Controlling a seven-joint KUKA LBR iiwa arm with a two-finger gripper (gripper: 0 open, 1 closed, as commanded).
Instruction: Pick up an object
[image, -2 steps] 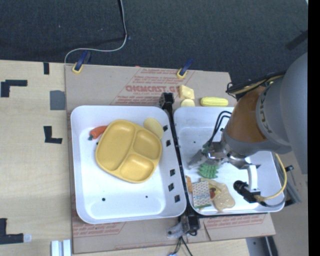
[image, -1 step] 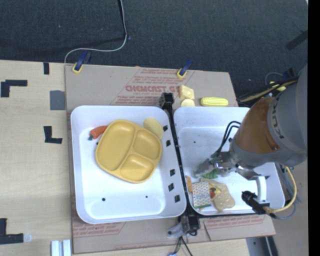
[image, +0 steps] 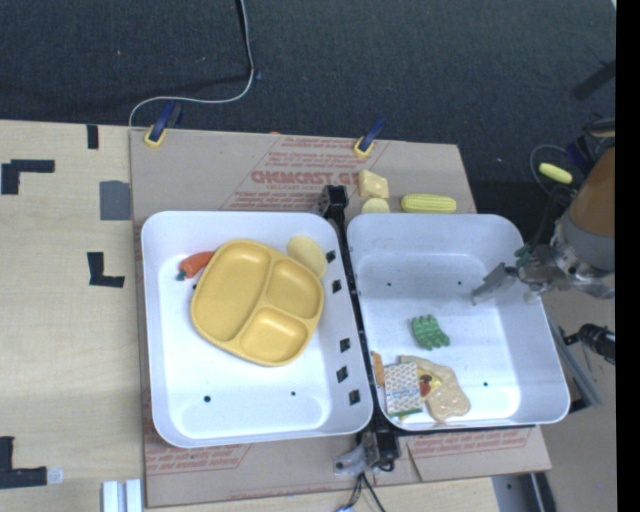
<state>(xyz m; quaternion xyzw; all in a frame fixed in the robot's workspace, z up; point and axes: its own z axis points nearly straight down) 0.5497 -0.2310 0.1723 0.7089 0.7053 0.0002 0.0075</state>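
Left bin (image: 160, 330), shallow white plastic: holds a yellow three-compartment plastic plate (image: 258, 300) lying slightly turned. An orange carrot-like toy (image: 195, 263) is tucked against the plate's upper-left rim, and a pale yellow rounded piece (image: 307, 254) touches its upper-right rim.

Behind the bins, on the cardboard sheet (image: 290, 170): two small pale yellow blocks (image: 373, 185) and a yellow toy corn cob (image: 428, 204), all outside either bin.

Right bin (image: 440, 235), same white plastic: a small green ridged toy (image: 427, 331) lies alone near the middle of the floor. In the front-left corner sits a cluster of a patterned flat packet (image: 402, 386) and a tan flat piece with red marks (image: 443, 393), touching each other.

Judgement: the green toy is the likeliest target. It looks light, stiff and small; the ridges should give grip. Best taken across its narrow width from above; clear floor on all sides leaves room for the fingers.

Gripper (image: 492, 285) hangs over the right bin's right half, with nothing between its fingers. How far apart they stand I cannot tell; the tip is blurred. The green toy lies to the camera's left of it and nearer the front, apart, not touching.
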